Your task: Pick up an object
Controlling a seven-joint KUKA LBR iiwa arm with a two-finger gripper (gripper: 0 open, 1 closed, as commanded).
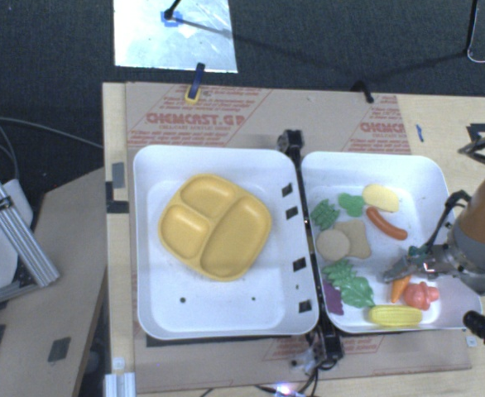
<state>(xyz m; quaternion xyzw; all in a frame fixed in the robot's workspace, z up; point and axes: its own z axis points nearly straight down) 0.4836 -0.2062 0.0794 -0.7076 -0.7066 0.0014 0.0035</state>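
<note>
- Progress as I read it: nothing is lifted yet. My claw [401, 269] sits low in the right bin [429, 172], reaching in from the right edge, and no item is between its fingers as far as I can see.
- Claw state: I cannot tell whether it is apart or together; the tip is dark and blurred against the bin floor.
- Likely target: the small carrot [400, 289] lies just below the tip, touching or nearly so. The tomato [421, 295] is just beside it, below and to the claw's arm side.
- Further below the claw, along the near wall: the corn cob [395, 314].
- Above the claw: the sausage [386, 223], and beyond it the lemon [380, 196].
- Out ahead of the tip, toward the bin divider: a tan cookie [334, 244] overlapping a slice of bread [358, 236], a broccoli piece [324, 214], a lettuce leaf [350, 286] and a purple piece [333, 297].
- Left bin [168, 304], well away from the claw: holds one yellow divided plate [215, 226], its compartments bare.
- Left to do: close on one item, then raise it clear of the bin.
</note>
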